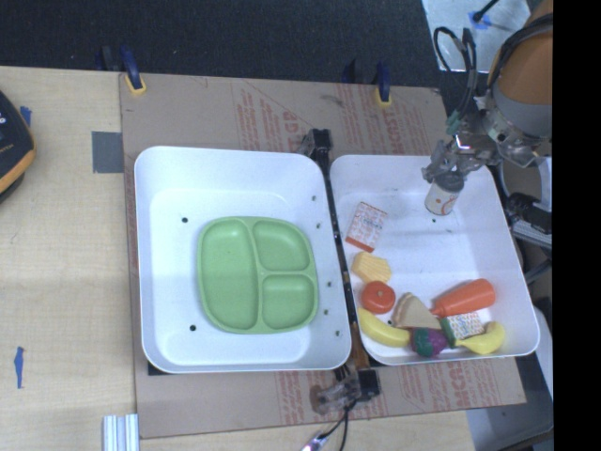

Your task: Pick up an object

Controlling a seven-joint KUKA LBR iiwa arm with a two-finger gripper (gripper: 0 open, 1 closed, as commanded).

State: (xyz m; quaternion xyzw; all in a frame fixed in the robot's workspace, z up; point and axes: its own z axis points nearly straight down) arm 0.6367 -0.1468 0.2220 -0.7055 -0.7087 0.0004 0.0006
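Low over the far right corner of the right bin (526, 280), the claw (445, 184) sits directly on top of a small pale cup (439, 201). Whether it is pinching that cup or merely above it I cannot tell; its tips blur into the cup's top.

The cup stands roughly upright on the bin floor, long axis vertical and mouth toward the claw, so the coming move looks like a plain lift if there is a grip at all. Nothing touches the cup.

The other pickable toys lie toward the near side of the same bin, well apart from the claw: a red-and-white packet (367, 225), a cheese block (372, 268), a tomato (378, 297), a carrot (464, 297) slanting up to the right, and a banana (383, 330) along the near wall. In the left bin (160, 252) lies a green tray (256, 273).
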